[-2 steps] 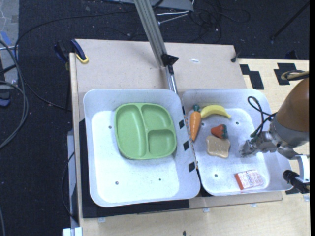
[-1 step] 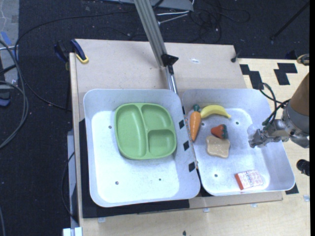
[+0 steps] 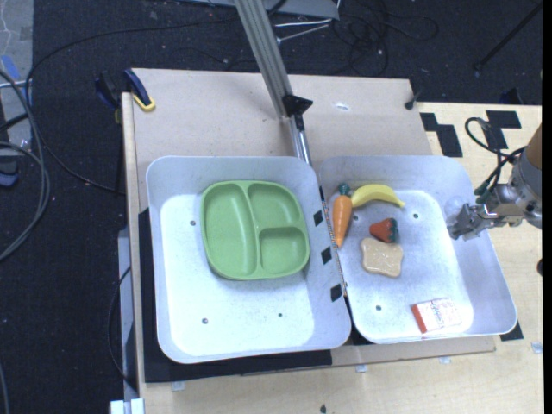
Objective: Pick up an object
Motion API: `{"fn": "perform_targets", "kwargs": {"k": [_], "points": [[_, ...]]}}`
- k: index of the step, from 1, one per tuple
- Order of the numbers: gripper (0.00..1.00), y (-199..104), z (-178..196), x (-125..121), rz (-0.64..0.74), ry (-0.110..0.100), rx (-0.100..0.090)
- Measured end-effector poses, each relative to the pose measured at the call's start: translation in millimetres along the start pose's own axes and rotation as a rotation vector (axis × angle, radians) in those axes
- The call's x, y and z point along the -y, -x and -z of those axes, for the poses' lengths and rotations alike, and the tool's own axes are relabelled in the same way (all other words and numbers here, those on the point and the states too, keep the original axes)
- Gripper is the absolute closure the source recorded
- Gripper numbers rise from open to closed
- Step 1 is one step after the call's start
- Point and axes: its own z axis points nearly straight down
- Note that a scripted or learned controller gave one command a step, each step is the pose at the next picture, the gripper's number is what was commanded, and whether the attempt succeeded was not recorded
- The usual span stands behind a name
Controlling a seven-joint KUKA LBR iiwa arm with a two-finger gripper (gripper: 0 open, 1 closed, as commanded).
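Observation:
In the right bin [image 3: 483, 266] lie a yellow banana [image 3: 377, 196], an orange carrot [image 3: 341, 216], a red strawberry [image 3: 385, 229], a tan slice of bread [image 3: 381, 258] and a red and white packet [image 3: 441, 315]. My gripper [image 3: 464, 222] hovers at the right bin's right rim, well right of the strawberry and bread. Nothing is seen between its fingers.
The left bin [image 3: 172, 317] holds a green divided plate [image 3: 256, 229]. A metal pole [image 3: 267, 46] slants down from the top to the seam between the bins. Cables [image 3: 485, 132] lie on the bench at the right.

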Motion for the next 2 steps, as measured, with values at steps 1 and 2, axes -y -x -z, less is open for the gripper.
{"fn": "perform_targets", "kwargs": {"k": [1,2], "points": [[1.0,-1,64,1,0.0,0.0,0.0],[1.0,-52,54,-4,0.004,-0.008,-0.004]]}}
